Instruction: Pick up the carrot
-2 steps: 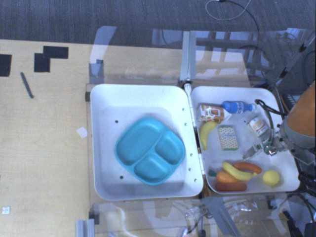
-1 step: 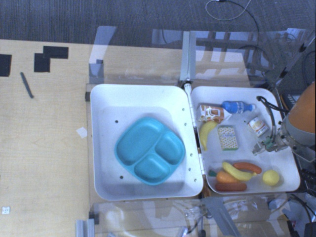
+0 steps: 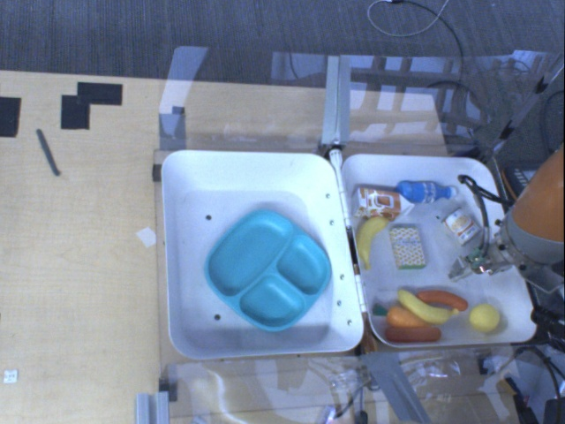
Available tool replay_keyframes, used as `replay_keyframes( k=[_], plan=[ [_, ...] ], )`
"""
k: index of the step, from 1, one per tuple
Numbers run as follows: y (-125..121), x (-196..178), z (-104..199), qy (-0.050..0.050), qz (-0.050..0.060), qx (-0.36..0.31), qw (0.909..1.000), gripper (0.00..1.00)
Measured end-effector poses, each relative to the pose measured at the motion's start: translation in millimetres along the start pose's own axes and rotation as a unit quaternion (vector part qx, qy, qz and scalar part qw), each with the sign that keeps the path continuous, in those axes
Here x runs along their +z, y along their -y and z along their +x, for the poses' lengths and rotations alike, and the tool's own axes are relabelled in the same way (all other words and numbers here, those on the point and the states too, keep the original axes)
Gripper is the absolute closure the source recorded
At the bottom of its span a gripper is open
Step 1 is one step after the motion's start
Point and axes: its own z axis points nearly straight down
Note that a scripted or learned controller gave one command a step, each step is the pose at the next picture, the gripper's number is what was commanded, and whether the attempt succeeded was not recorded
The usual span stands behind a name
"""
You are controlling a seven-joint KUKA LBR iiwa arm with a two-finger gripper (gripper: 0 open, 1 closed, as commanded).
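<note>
The carrot [image 3: 401,317], orange with a green stub at its left end, lies at the front left of the right bin [image 3: 503,177]. A small yellow banana [image 3: 422,307] lies over it, and a dark red sausage [image 3: 413,333] sits just in front. My gripper [image 3: 470,266] hangs over the right side of that bin, roughly 80 px to the right of the carrot and a little further back. It looks open, with nothing between its fingers.
The right bin also holds an orange-red elongated piece [image 3: 442,299], a lemon [image 3: 484,318], a second banana [image 3: 369,238], a patterned pad [image 3: 407,246], a snack packet [image 3: 378,203], a blue bottle [image 3: 424,191] and a small can [image 3: 461,225]. The left bin [image 3: 185,325] holds a blue divided plate [image 3: 268,268].
</note>
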Motion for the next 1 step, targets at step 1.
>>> replay_keyframes(
  k=[1],
  plan=[
    [19.2,-70.3,5.1,0.0,0.002,0.053,0.9986,1.0]
  ],
)
